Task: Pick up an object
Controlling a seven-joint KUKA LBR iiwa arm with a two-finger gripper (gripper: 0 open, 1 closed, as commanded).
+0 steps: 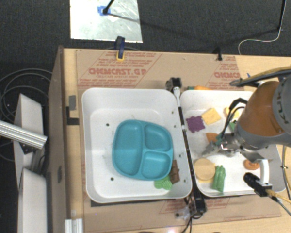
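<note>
My gripper [216,145] hangs low over the middle of the right bin [194,97], under the grey and orange wrist [262,115]. It is just right of a small orange piece [211,137] and above a tan round disc [204,169]. A green toy [218,177] lies beside the disc near the bin's front. A purple piece [195,124] and a yellow block [211,116] lie further back. A small orange disc [252,165] sits to the right, under the arm. The arm hides the bin's right side.
The left bin [99,130] holds a teal divided plate [143,149], with a green bit [162,183] and a brown piece [175,173] at its front right corner. A black clip [174,85] sits where the bins meet at the back. Cables trail on the right.
</note>
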